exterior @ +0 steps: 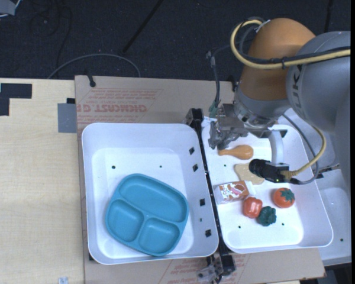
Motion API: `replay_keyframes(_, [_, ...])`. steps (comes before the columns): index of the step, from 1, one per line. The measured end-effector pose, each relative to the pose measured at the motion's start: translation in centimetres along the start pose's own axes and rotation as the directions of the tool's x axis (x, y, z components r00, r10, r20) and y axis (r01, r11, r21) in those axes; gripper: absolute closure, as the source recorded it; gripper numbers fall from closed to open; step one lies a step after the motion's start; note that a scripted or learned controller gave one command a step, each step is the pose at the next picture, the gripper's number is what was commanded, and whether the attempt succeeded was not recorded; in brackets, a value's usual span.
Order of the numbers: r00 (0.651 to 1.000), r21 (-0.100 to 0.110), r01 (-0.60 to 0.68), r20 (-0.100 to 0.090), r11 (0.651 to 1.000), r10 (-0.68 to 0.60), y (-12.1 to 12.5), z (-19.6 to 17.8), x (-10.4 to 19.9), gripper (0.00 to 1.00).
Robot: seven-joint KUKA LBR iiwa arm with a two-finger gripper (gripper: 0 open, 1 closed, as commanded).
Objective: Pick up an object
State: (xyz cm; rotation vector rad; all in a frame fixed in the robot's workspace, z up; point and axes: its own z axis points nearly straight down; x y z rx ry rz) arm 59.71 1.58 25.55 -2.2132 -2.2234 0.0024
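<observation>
Gripper (220,136) low over right bin (316,229), at bin's upper-left corner; finger state cannot be told. Toy chicken drumstick (238,152) just right of gripper, on right bin floor. Below drumstick: tan flat piece (244,171), snack packet (233,191), red pepper (252,206), tomato (283,197), broccoli (267,216). Blue divided tray (147,213) in left bin (100,136).

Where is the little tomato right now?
The tomato sits in the right bin, toward its right side, just right of the red pepper and above the green broccoli.
</observation>
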Motion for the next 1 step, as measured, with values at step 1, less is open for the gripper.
replay_keyframes(1, [1.000,0.002,0.000,0.001,1.000,0.000,0.97,2.13,5.13,1.00])
